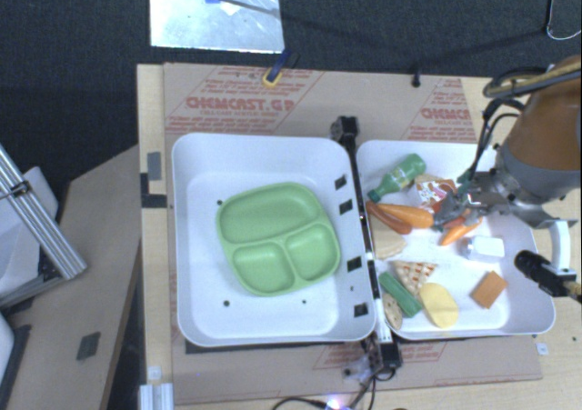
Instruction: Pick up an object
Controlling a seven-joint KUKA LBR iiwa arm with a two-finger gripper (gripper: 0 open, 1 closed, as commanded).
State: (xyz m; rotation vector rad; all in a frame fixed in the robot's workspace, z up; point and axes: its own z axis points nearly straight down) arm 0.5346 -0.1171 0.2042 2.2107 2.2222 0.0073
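The gripper [457, 214] is lowered among crowded toy food; whether the fingers are parted cannot be told. The small carrot [457, 232] beneath could be nudged aside.

The arm [546, 140] has a broad orange band over a grey wrist, black cables looping beside it, and a dark metal gripper [457, 209].

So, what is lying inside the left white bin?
The left white bin holds one green divided plate with three compartments, nothing on it. Whatever is under the plate is covered.
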